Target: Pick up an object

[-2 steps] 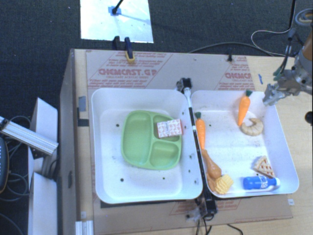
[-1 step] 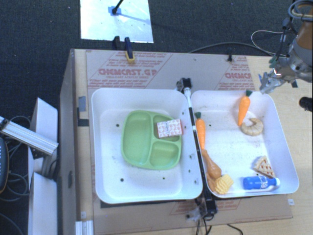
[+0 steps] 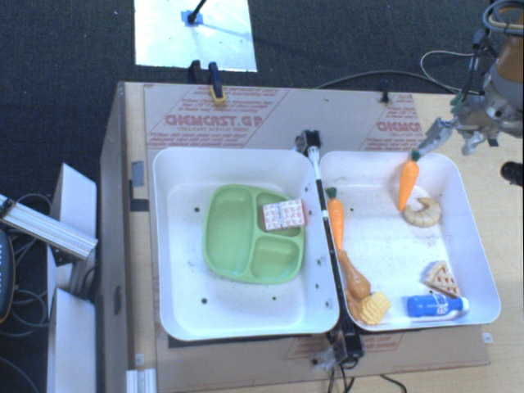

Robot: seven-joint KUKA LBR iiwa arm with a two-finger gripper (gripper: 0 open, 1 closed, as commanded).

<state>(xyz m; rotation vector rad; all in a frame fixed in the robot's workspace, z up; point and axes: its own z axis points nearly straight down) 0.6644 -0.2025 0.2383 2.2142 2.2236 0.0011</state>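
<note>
White left bin [image 3: 176, 219] holds a green tray [image 3: 237, 240] carrying a patterned packet [image 3: 283, 214]; right bin [image 3: 471, 228] holds two carrots [image 3: 408, 183], waffle [image 3: 443, 279], blue bottle [image 3: 436, 305]; gripper [image 3: 458, 136] fingers spread, empty.

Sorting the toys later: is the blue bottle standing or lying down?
Lying down: the blue bottle rests on its side on the right bin's floor, white cap pointing right.

A robotics lab: bench [image 3: 246, 109] with cables [image 3: 446, 56]

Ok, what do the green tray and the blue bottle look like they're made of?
Green tray: likely molded plastic, smooth with a soft sheen and rounded compartment walls. Blue bottle: probably plastic too, glossy, white cap; too small to be sure.
</note>
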